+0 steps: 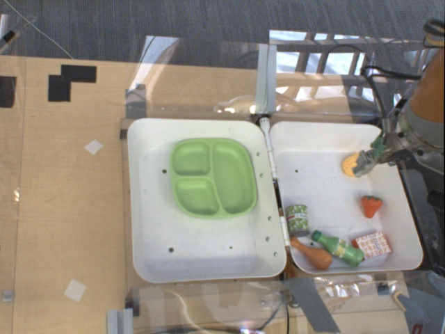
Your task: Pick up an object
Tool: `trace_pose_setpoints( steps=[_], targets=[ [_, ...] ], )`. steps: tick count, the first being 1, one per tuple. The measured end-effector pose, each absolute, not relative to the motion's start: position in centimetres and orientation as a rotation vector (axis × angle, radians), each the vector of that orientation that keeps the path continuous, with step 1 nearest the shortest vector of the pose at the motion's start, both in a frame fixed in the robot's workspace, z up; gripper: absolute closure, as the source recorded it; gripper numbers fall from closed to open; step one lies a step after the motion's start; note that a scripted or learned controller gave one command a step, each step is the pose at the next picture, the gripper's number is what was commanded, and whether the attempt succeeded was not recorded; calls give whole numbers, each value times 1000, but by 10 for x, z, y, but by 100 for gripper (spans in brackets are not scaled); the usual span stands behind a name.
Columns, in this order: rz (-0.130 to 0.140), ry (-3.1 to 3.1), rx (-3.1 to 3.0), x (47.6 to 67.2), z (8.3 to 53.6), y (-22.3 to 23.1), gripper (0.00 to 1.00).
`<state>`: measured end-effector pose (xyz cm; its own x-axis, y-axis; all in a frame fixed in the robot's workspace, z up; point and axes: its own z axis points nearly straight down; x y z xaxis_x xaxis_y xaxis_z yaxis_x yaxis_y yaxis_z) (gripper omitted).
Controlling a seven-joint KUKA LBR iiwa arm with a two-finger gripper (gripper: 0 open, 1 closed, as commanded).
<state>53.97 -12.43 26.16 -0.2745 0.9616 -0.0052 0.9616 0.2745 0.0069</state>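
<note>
- Yellow piece [350, 164]: lay in the right bin [327, 186], near its far right corner; small, roundish, no clear long axis.
- Gripper [363, 164]: sat touching the yellow piece on that piece's right side, reaching in from the right; whether the fingers were open or closed could not be told, nor whether they gripped it.
- Strawberry [371, 205]: nearer the camera than the yellow piece, slightly right, well apart.
- Green can [297, 218], green bottle [338, 248], drumstick [312, 253], red-and-white packet [372, 245]: clustered along the near wall, far from the yellow piece.
- Green divided plate [212, 177]: left of the yellow piece, in the left bin [149, 207].

floor [208, 5]: dark grey carpet | bench [62, 207]: pale wood (black marks)
</note>
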Motion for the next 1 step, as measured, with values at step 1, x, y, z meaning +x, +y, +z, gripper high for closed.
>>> trace_pose_setpoints(
  steps=[1],
  targets=[
    [3, 2205, 2231, 488, 271, -158, 100]
  ],
)
